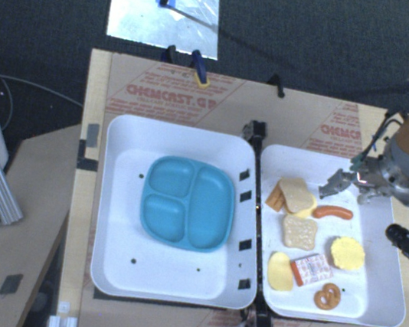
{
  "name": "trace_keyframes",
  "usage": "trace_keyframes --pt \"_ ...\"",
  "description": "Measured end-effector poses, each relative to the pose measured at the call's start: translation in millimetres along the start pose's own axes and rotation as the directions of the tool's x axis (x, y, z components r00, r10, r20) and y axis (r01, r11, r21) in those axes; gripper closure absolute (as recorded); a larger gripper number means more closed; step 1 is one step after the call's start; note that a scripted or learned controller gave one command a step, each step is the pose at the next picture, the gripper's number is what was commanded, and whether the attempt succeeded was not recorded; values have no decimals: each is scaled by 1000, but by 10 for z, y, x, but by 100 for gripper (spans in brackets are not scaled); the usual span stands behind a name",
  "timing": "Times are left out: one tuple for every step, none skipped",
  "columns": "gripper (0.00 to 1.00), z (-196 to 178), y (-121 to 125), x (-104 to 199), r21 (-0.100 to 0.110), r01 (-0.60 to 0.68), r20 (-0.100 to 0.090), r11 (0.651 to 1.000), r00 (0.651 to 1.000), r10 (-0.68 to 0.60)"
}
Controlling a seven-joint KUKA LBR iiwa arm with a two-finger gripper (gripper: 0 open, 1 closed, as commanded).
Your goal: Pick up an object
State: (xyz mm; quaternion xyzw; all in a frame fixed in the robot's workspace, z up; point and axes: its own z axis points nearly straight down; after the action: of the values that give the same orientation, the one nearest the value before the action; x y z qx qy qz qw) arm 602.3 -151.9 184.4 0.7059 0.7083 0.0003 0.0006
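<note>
While the end effector [352, 184] hovers — grip state unclear — sausage [333, 213] lies just below, right bin [383, 305]

A bench [223, 96] topped with brown printed cardboard is seen from above. Two shallow white bins are set on it side by side, touching along the middle. The left bin [116, 206] sits near the front edge; the right bin [381, 293] lies beside it.
</note>
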Motion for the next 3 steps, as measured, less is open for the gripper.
trace_keyframes --pt "0 1010 -280 -323 -2 -7 -1 1000 1000 7" --pt "0 983 377 381 -7 9 -2 1000 1000 -9" --pt "0 1006 -315 716 5 -1 -3 1000 1000 1"
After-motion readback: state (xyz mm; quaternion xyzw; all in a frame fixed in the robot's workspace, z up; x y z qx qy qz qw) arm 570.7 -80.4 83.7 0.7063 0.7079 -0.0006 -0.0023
